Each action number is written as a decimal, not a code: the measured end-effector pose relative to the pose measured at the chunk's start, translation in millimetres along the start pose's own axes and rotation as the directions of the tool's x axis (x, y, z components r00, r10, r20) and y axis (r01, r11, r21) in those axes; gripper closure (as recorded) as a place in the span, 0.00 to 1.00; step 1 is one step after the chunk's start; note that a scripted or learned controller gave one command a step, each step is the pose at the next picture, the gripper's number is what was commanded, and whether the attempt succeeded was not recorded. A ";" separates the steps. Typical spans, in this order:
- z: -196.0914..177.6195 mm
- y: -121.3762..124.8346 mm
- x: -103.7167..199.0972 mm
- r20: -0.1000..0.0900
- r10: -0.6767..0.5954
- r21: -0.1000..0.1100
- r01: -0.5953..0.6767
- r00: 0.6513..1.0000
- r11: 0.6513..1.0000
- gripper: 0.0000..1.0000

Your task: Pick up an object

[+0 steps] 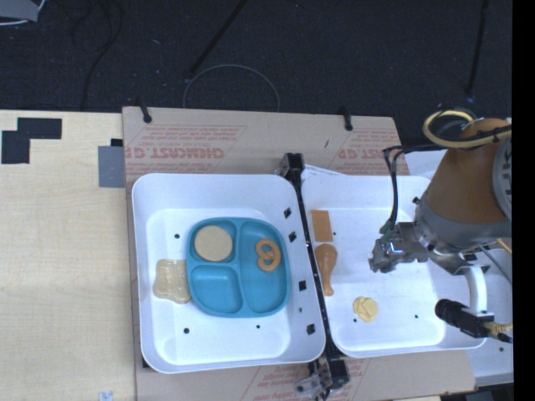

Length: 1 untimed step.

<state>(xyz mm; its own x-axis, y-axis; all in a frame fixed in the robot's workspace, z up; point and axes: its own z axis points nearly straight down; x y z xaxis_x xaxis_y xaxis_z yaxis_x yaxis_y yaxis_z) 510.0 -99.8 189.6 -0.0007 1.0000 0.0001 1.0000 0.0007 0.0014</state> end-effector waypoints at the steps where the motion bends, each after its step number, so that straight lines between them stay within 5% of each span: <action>1: -37.4 0.7 -1.0 0.000 0.001 0.000 -0.001 1.000 1.000 1.00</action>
<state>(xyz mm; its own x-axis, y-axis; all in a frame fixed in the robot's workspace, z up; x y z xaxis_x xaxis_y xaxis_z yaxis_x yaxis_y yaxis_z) 510.7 -100.8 227.1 -0.0002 1.0000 0.0000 1.0000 0.0002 0.0012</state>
